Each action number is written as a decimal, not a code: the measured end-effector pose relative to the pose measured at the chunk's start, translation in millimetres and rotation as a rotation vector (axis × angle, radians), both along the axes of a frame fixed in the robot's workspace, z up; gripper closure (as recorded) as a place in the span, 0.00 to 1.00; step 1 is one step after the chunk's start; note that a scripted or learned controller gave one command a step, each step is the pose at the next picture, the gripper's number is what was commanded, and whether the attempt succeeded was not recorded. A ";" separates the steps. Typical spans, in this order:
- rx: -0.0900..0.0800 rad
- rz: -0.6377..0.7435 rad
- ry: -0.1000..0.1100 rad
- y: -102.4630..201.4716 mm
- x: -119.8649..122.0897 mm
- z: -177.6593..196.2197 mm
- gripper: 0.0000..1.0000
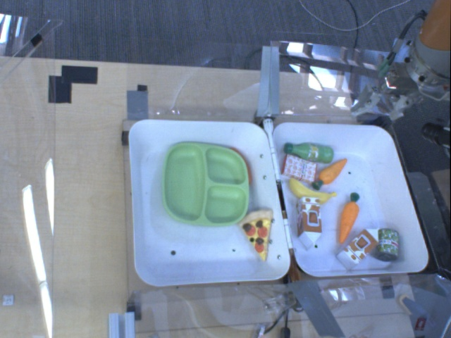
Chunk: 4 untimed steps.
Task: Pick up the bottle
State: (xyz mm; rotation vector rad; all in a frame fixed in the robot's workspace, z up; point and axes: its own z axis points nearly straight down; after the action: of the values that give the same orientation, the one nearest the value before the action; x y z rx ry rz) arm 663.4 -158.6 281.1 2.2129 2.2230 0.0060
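Observation:
The bottle [310, 151] is green with a yellow label. It lies on its side near the far left corner of the right bin [394, 162]. My gripper [386, 94] hangs beyond that bin's far right corner, above the bench and outside the bin. It is well apart from the bottle, up and to the right of it, and nothing shows in its grasp.
Close to the bottle lie a red-and-white carton [299, 167], a carrot [331, 172] and a banana [310, 190]. Further forward are a brown carton [309, 220], a second carrot [348, 218], another carton [358, 248] and a can [387, 243]. The left bin holds a green divided plate [206, 183] and a pizza slice [258, 232].

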 end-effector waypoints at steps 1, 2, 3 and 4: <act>0.000 0.149 0.001 29.8 6.8 -112.9 0.00; -0.006 0.146 -0.021 50.8 12.7 -172.4 0.00; -0.004 0.147 -0.021 50.8 14.4 -176.6 0.00; -0.010 0.391 -0.030 61.3 -46.8 -181.3 0.00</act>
State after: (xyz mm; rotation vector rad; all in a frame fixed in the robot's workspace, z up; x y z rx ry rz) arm 616.6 -97.3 99.8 1.7237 2.5876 0.0292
